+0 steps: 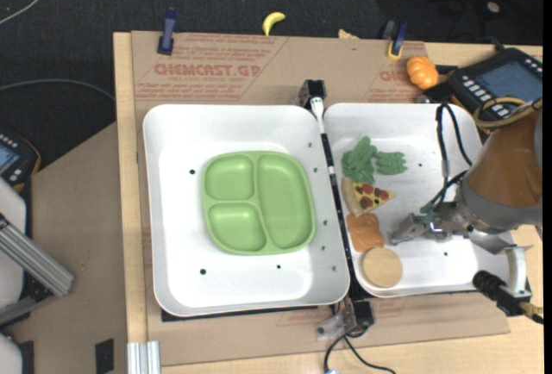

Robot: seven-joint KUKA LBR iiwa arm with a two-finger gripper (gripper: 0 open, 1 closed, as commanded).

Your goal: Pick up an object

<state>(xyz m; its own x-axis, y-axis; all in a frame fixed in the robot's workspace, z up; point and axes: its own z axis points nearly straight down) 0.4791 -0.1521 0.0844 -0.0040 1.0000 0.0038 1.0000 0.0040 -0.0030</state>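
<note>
White plastic is lining both bins, and everything worth grabbing is sitting in the right bin (405, 118), bunched along its left wall. From the far end toward the near end I am seeing a leafy green toy (371, 160), then a pizza slice (366, 195) lying with its point aimed toward the gripper, then an orange-brown piece (365, 232), then a round tan cookie (381, 267) close to the near rim. The gripper (410, 229) is hanging low over the middle of that bin, reaching in from the right under the arm's orange band (509, 170), and its tip is pointing left toward the pile. The orange-brown piece is lying just to the left of the tip, apart from it, and the cookie is sitting a little nearer to me and to the left; either looks like the closest target, I would guess. Whether the gripper is spread or pressed together I cannot tell from this angle, and nothing is looking pinched in it. The left bin (172, 140) is holding a green divided plate (258, 202), well apart from the gripper.
</note>
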